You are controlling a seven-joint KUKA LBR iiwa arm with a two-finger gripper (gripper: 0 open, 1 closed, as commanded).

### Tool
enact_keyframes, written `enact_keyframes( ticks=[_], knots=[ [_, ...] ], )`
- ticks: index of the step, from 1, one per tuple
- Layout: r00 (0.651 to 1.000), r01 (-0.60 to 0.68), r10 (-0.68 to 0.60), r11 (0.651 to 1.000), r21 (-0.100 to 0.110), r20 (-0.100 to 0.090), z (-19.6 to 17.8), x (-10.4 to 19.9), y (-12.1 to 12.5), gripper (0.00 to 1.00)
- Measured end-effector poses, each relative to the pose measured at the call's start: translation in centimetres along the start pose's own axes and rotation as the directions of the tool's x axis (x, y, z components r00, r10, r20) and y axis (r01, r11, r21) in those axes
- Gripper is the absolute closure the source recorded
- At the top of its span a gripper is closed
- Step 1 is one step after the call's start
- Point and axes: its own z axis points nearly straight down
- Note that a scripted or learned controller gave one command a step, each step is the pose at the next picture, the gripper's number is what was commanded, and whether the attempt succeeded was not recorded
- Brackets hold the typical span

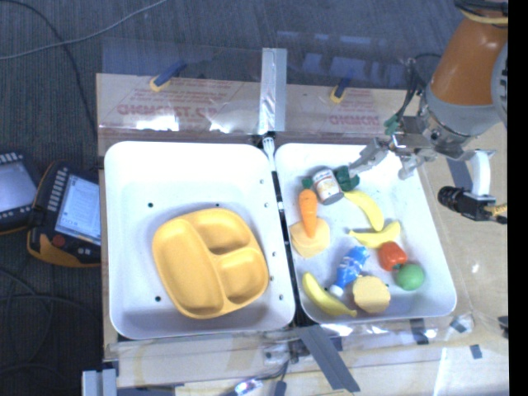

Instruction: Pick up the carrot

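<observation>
Above right bin (437, 246), arm (466, 64) angled.

Orange carrot (308, 210); yellow divided tray (211, 260); white bins (124, 221); green ball (409, 276); red item (392, 254), possibly tomato.

The arm (466, 64) has a broad orange band above a grey wrist, black cables looping beside it, and a slim metallic gripper (363, 162) with green marks.

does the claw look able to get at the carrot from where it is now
Probably yes. The carrot lies uncovered at the right bin's left side, but a small jar crowds its top end and a yellow disc its tip.
</observation>
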Motion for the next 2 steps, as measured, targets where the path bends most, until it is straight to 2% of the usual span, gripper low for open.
enact_keyframes(
  ticks=[1,2],
  knots=[
    [0.998,0.064,-0.064,0.998,0.002,0.0,8.0,7.4,1.7,0.0],
    [0.997,0.072,-0.072,0.997,0.001,0.002,8.0,8.2,-1.0,0.0]
  ],
)
